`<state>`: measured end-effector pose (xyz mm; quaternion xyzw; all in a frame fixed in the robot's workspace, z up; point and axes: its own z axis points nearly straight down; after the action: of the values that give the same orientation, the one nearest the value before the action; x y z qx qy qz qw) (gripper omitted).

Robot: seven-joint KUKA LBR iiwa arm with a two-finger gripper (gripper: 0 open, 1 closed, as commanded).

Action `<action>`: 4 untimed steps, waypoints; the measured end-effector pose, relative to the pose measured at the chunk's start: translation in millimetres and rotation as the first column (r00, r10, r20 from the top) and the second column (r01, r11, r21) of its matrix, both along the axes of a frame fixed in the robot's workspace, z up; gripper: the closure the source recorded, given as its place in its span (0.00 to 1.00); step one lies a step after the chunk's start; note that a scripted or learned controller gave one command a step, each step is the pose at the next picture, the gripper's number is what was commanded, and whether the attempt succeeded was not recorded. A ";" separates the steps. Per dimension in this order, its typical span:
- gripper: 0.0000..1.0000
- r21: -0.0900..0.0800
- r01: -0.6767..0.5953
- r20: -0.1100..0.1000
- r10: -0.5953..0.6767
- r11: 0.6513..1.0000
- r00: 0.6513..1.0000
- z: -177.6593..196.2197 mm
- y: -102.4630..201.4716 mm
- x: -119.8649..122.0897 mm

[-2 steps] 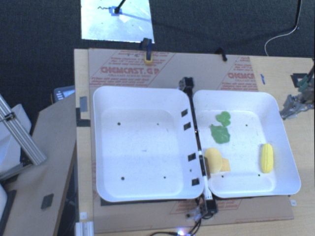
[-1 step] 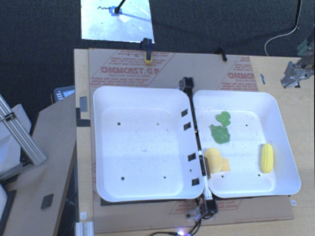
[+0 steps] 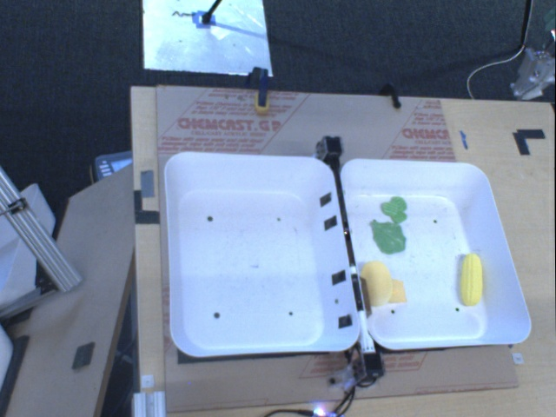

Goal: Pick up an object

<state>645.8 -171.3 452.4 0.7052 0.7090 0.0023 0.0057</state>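
Observation:
The right bin (image 3: pixel 486 200) holds three small things. A green leafy piece (image 3: pixel 390 227) lies near its middle left. A pale yellow lump with an orange slab under it (image 3: pixel 380 283) rests against the bin's left wall. A yellow corn cob (image 3: pixel 471 278) lies upright near the right wall.
The left bin (image 3: pixel 187 181) sits beside the right one, joined by a black clipped divider (image 3: pixel 340 233). Both rest on a cardboard sheet (image 3: pixel 226 122) on the bench. A metal plate (image 3: pixel 205 24) lies beyond the bench, and an aluminium rail (image 3: pixel 35 237) slants at the left.

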 end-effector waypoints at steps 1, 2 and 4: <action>1.00 -0.001 0.000 0.003 0.000 1.000 1.000 89.4 -14.6 23.3; 1.00 0.009 -0.001 -0.024 0.001 1.000 1.000 -85.0 24.1 8.8; 1.00 0.000 -0.001 0.001 0.001 1.000 1.000 85.5 8.7 25.1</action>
<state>670.9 -162.5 537.9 0.7049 0.7092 0.0028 0.0060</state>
